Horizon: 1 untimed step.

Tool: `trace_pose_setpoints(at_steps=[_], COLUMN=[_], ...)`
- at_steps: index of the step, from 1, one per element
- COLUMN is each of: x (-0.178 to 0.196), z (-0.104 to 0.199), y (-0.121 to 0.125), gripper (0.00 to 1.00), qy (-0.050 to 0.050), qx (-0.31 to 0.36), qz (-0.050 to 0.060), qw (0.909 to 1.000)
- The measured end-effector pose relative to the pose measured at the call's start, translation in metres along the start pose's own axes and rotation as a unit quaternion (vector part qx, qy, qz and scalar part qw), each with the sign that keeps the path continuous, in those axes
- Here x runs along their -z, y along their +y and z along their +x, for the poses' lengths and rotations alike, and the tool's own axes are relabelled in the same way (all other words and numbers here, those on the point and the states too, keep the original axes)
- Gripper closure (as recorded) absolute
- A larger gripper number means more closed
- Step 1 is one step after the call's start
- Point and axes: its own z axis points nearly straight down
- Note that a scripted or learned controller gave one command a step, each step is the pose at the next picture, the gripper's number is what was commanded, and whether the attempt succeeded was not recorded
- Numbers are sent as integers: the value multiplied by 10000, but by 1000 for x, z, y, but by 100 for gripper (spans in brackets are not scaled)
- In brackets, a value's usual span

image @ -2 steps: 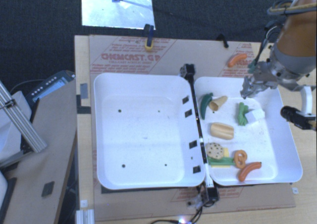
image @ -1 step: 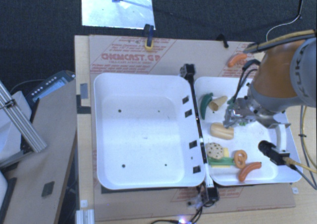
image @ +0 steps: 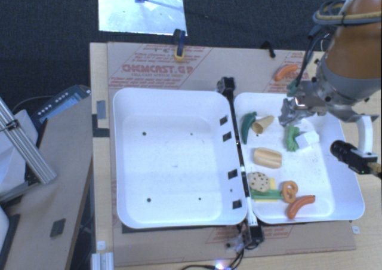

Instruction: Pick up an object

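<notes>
Here the pincer [image: 290, 113] hangs low over the right bin [image: 343, 206], just above a green toy [image: 291, 138] lying beside a white block [image: 308, 140]. Whether it is parted or closed I cannot tell. A bread roll [image: 267, 157] lies nearby to the lower left.

Red block letters reading "CHEMCAST GP" are printed on the brown protective sheet [image: 156, 64] lying under the bins on the table; the smaller red print around them is too blurred to read.
</notes>
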Motion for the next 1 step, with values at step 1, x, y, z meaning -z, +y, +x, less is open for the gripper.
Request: trace_pose_setpoints(at_steps=[1], x=[-91], z=[34], y=[-1], gripper=[100], qy=[0], qx=[-15], qz=[113], qw=[9999])
